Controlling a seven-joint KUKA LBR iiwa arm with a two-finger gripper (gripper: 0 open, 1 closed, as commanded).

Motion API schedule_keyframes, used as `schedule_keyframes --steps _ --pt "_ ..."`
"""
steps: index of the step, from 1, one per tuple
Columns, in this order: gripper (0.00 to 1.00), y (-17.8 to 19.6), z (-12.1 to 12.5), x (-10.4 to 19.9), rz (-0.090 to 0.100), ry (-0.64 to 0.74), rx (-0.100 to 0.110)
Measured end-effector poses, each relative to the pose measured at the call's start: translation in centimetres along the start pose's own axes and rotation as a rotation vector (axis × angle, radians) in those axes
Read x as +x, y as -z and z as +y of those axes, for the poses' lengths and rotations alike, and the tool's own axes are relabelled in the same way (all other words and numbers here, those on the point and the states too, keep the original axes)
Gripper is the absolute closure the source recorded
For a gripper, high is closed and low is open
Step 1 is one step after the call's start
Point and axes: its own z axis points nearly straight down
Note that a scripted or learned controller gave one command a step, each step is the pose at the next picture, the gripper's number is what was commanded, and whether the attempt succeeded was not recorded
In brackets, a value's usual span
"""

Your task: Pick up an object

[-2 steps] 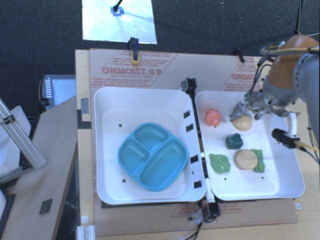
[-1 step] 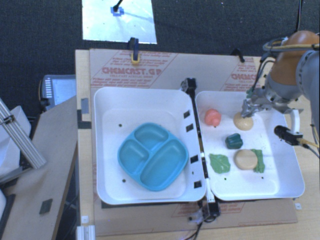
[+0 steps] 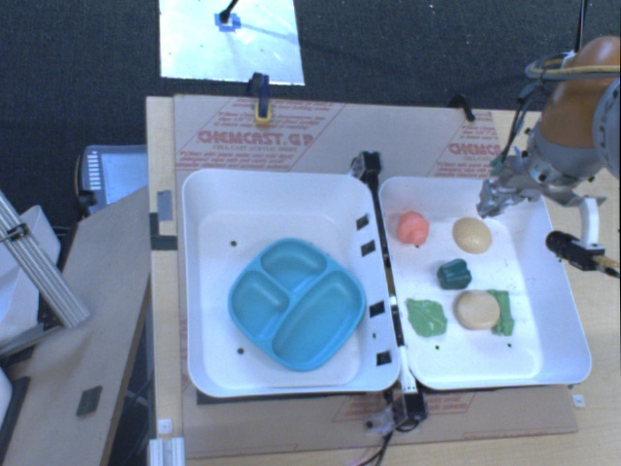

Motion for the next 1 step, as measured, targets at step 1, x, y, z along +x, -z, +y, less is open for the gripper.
schedule_keyframes --steps 1 --pt "1.00 4.31 0.16 -0.01 0.000 0.000 0.001"
